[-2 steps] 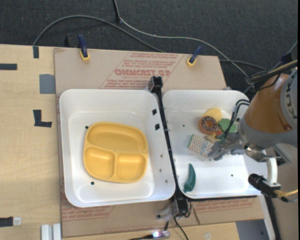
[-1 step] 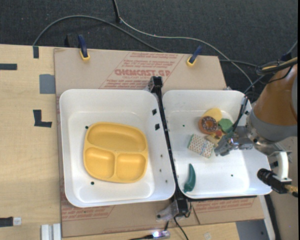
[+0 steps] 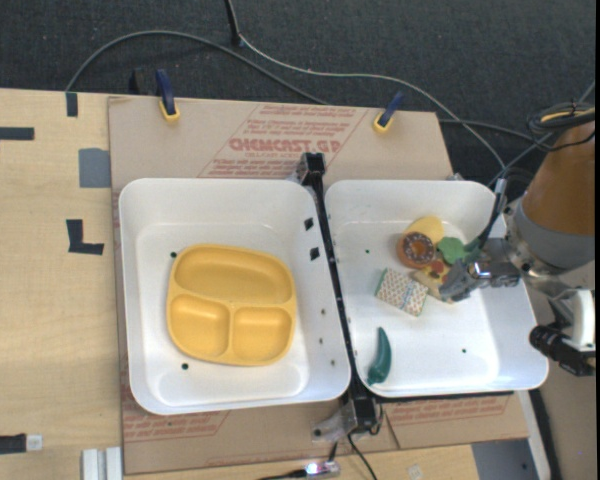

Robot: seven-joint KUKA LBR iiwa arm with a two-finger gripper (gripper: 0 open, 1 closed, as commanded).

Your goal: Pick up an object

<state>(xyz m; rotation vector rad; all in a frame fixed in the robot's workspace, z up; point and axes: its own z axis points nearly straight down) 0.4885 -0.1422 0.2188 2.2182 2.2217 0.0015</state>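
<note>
End effector (image 3: 460,278) is down in the right bin (image 3: 500,358), at the cluster of small items on its far-right side. Can't tell its grasp state from this angle; nothing visibly held.

Candidate objects, all in the right bin:
- donut-like toy (image 3: 417,249), brown/red ring, sitting against a yellow piece (image 3: 432,230). Looks like light plastic or rubber, rigid-ish. Rounded, so pinch across the outer rim; likely to roll out otherwise.
- small green piece (image 3: 452,249) just beside the end effector, touching the cluster. Too small to judge shape.
- patterned square pad (image 3: 401,291), lying flat just left of the end effector. Looks thin and light, maybe soft. Flat on the floor, so an edge grab is hard.
- teal curved item (image 3: 380,356), alone near the front-left of the bin, well apart from the rest. Probably light and stiff. Easiest target in my view: grip across the narrow middle, free space all round.

Left bin (image 3: 140,218) holds a yellow divided plate (image 3: 231,303); wide and shallow, poor fit for a two-finger grab.

Surface: smooth white plastic bin floors, things will probably slide if nudged. Bins sit on a cardboard sheet (image 3: 280,138) clamped to the bench (image 3: 30,268). Clutter around the donut is tight; bin wall close on the arm side limits approach.
</note>
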